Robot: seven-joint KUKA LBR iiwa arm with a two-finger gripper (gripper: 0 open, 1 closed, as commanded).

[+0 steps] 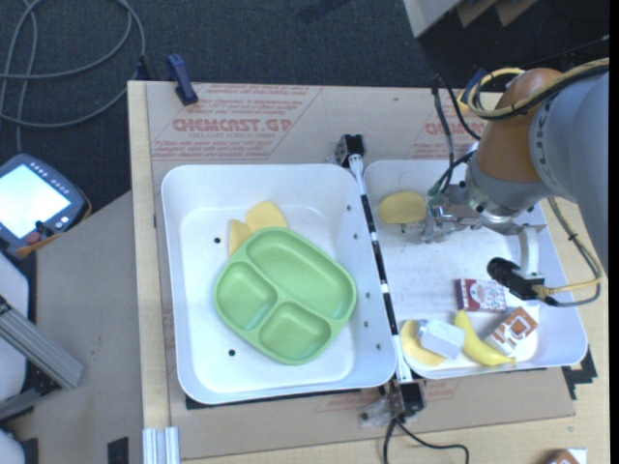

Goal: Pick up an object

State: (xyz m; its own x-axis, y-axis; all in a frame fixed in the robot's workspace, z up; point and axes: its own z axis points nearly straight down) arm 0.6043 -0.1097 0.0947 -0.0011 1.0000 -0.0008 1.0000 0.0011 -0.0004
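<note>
You see the tool [432, 222] low in the right bin [556, 341], just beside a pale yellow round piece [401, 207] lying at its 9 o'clock; you cannot tell how the tool is set, since the wrist covers it. At 5 o'clock from the tool lie a red-and-white packet [481, 296], a banana [477, 344], a small orange-and-white carton [514, 331] and a white block [443, 337] on a yellow piece. The packet's print is too small to read. The left bin [184, 259] holds a green divided plate [284, 296] overlapping yellow pieces [253, 222]. The table [232, 124] reads "CHEMCAST GP" in red.
</note>
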